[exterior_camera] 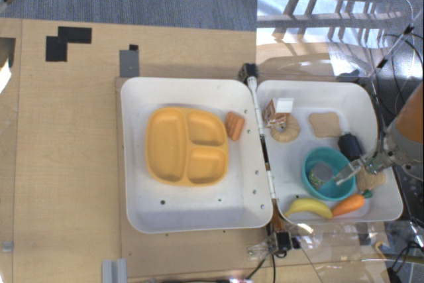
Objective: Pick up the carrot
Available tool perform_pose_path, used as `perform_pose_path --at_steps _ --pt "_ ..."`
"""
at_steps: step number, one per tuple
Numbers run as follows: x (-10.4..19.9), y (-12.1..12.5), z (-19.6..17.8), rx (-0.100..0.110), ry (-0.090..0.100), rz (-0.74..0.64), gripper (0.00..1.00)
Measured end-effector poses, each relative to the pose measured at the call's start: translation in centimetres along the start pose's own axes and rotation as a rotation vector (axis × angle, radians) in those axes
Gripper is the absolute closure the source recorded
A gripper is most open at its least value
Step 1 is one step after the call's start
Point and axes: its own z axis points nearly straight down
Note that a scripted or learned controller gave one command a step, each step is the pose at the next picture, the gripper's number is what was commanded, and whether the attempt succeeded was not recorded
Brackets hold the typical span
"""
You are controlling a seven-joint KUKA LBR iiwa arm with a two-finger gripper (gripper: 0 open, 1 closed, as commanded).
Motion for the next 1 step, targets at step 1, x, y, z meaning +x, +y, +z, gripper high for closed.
perform_pose_path --at_steps 1 --pt "-0.07 -0.35 3.47 -0.01 -0.014 -0.421 0.0"
